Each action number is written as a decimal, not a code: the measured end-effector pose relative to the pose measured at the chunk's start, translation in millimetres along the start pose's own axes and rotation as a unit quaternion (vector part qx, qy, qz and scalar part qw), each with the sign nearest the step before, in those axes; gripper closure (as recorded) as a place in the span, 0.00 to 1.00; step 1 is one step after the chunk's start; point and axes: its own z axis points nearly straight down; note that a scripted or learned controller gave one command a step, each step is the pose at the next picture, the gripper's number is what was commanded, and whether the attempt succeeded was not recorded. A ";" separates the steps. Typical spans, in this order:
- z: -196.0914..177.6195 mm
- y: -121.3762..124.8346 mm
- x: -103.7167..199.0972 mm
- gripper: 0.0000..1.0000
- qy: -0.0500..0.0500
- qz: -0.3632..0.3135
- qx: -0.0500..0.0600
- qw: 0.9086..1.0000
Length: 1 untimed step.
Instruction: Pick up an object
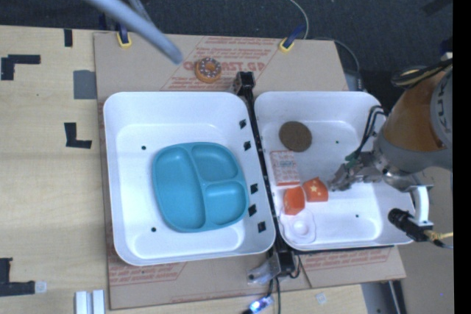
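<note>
**binwatcher:** so where's your claw at right now? Grabbed anything?

**iiwa_arm:** Nope, nothing in it that I can show. My claw (344, 179) hangs low over the right bin (333, 101), toward its right wall, about halfway down. Honestly can't tell whether it's spread or pinched, it's just a dark tangle from up there.

**binwatcher:** what's on offer?

**iiwa_arm:** All the small stuff sits in the right bin. An orange block (316, 190) lies just left of my claw, apart from it, with a red block (294, 200) just beside it on the far side. Above those there's a flat printed packet (285, 166) hugging the left wall, and a brown disc (295, 136) up toward the top edge. A white cup-like thing (300, 228) sits in the bottom left corner, hard to make out against the white floor.

**binwatcher:** and the left bin?

**iiwa_arm:** Just a blue divided plate (199, 185) in the middle. Too wide and flat for me, I'd guess.

**binwatcher:** so orange block it is?

**iiwa_arm:** Probably. It's nearest and chunky enough to pinch. Risk is the red one crowding it, so one finger may land on both.
</note>
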 end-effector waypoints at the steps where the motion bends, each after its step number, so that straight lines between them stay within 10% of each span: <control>1: -60.6 -4.0 -0.4 1.00 0.001 0.001 0.002 1.000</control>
